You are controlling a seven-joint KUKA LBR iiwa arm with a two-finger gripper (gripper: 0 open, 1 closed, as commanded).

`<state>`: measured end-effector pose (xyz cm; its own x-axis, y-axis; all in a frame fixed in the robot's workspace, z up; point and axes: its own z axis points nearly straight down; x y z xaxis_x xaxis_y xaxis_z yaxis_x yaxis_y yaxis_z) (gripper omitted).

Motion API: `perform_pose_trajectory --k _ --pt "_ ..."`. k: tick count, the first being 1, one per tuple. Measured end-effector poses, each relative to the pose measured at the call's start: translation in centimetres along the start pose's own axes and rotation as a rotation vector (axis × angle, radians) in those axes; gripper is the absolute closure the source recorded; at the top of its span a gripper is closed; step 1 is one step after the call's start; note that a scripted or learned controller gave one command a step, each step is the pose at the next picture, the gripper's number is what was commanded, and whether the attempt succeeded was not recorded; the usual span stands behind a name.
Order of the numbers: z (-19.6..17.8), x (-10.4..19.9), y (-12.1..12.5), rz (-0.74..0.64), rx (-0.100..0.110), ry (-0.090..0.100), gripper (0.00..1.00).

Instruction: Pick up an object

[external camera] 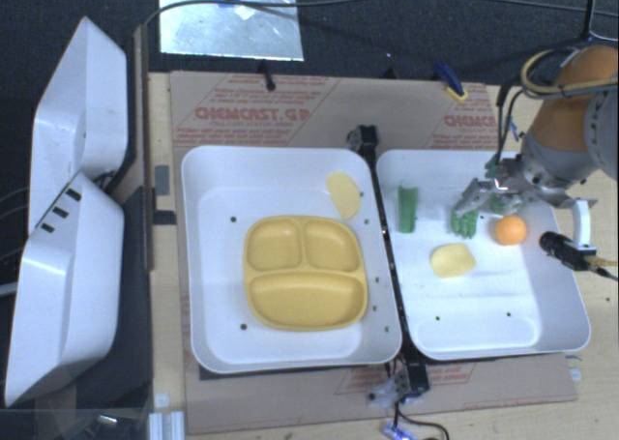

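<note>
Far to my left, off the counter (164,235), sit two white housings (73,206), and above them a shiny metal sheet (229,3) lies on the dark floor. The brown board (290,104) under the bins carries red lettering that reads "CHEMCAST" near the left bin, and again, partly covered, near the right one. In the left bin (218,332) a yellow divided plate (305,270) rests flat, three compartments up, with a pale yellow oval piece (344,194) leaning against the bin's right wall beside it. Crossing into the right bin (484,332), a green oblong block (408,208) lies just inside the left wall, and a pale yellow lump (452,259) sits nearer the middle. Next comes a green, ridged toy (466,220), right at my fingers (488,198), which are lowered onto the bin floor with my wrist bent down from the right and my orange band (580,71) above. From this slant the metal tips blur together over the green toy, so I cannot tell whether they are spread or closed, or whether they grip it. A small orange ball (510,230) lies just to the right of the toy, close under my wrist.
</note>
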<state>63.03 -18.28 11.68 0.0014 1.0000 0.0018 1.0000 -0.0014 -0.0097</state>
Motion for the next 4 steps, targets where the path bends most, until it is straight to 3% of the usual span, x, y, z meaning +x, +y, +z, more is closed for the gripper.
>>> perform_pose_trajectory --k 1,2,3,4 --pt "1.9 -0.5 -1.5 -0.003 -0.016 -0.004 0.0" --pt "3.4 0.4 -6.0 -0.001 -0.008 -0.001 0.0" --pt "3.3 3.1 -6.0 0.024 -0.01 -0.001 0.0" --pt "-7.1 15.4 -4.9 -0.013 -0.02 0.002 0.0"
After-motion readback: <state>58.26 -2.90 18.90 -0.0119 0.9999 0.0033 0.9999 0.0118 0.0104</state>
